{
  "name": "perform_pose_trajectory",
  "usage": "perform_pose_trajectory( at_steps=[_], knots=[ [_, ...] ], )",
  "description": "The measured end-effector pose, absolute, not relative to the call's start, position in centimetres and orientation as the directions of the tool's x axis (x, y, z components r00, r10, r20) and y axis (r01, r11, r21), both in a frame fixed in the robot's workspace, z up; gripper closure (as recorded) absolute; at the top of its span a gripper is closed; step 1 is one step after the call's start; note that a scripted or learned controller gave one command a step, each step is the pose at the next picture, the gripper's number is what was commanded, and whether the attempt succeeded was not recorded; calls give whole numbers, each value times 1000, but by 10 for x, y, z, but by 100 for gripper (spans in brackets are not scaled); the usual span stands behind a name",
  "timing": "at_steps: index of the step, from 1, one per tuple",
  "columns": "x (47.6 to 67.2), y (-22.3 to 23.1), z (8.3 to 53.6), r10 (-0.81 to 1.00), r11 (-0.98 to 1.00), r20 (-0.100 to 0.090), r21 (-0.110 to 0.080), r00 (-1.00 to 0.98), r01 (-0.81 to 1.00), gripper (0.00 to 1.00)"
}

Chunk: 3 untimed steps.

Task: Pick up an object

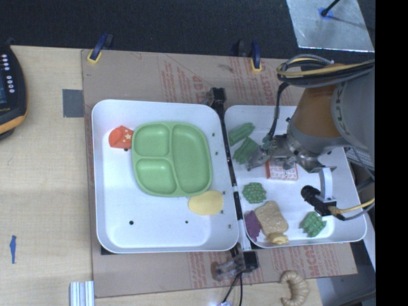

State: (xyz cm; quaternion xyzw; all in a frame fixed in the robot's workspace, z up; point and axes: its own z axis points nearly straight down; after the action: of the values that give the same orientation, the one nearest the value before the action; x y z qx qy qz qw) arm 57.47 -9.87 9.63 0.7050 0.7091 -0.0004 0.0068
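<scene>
**Q:** Camera view, looking down on the bench: where are you?

**A:** I reach in from the right, my grey arm [347,116] with its orange band hanging over the right bin [338,234]. My gripper [266,150] sits low near that bin's upper left part, just beside two green leafy pieces [244,143] by the bin's left wall. Whether my gripper is apart or together, I cannot tell; my own wrist hides too much of it, and I see nothing clearly clamped.

**Q:** What lies within reach?

**A:** In my bin, a small red-and-white card [281,170] lies just below my wrist. Nearer the front sit a round green knobbly piece [254,192], a tan bread-like block [271,217] touching a purple piece [252,222], and another green piece [312,222] toward the right front corner.

**Q:** And the other bin?

**A:** The left bin [127,225] bears a green divided plate [172,158]. A red object [120,137] lies against the plate's upper left edge, and a pale yellow object [205,203] touches its lower right rim. All these are well apart from me.
</scene>
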Motion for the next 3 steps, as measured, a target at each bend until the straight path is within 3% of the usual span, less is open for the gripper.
perform_pose_trajectory(
  at_steps=[1, 2, 3],
  knots=[
    [576, -102, 109, 1000, 3, -12, 12, -3, 1000, 100],
    [576, -101, 108, 1000, 4, -11, 10, -4, 1000, 0],
    [576, -102, 119, 1000, 5, -12, 10, -5, 1000, 100]
  ],
)
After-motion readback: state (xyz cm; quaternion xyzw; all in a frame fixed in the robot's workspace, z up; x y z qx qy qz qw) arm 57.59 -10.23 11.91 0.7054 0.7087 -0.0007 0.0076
